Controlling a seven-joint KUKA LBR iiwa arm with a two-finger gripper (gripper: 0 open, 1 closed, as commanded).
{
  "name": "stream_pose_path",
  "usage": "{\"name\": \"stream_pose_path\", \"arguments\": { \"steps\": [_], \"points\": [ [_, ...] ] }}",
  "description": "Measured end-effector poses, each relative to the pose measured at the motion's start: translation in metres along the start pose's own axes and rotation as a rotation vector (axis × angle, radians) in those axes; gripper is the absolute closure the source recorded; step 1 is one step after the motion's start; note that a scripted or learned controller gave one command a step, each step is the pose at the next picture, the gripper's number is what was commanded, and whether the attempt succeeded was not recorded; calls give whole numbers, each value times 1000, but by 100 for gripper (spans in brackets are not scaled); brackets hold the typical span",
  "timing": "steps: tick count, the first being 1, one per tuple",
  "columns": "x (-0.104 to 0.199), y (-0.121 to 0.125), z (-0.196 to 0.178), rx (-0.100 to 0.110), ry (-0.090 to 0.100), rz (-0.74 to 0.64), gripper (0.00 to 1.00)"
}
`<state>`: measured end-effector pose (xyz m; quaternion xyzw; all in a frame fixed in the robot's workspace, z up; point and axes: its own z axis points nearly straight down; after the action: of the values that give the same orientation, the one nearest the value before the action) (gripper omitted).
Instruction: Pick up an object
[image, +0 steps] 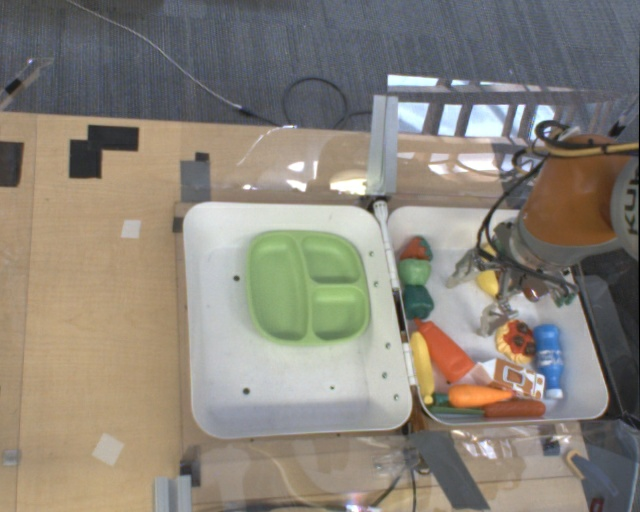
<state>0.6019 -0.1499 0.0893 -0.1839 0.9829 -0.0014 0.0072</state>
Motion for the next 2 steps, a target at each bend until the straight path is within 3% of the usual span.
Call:
{"name": "stream_pose_path", "arguments": {
  "steps": [1, 2],
  "points": [
    [-71, 37, 1, 3, 4, -29, 0],
    [-64, -32, -49, 2, 0, -161, 0]
  ]
}}
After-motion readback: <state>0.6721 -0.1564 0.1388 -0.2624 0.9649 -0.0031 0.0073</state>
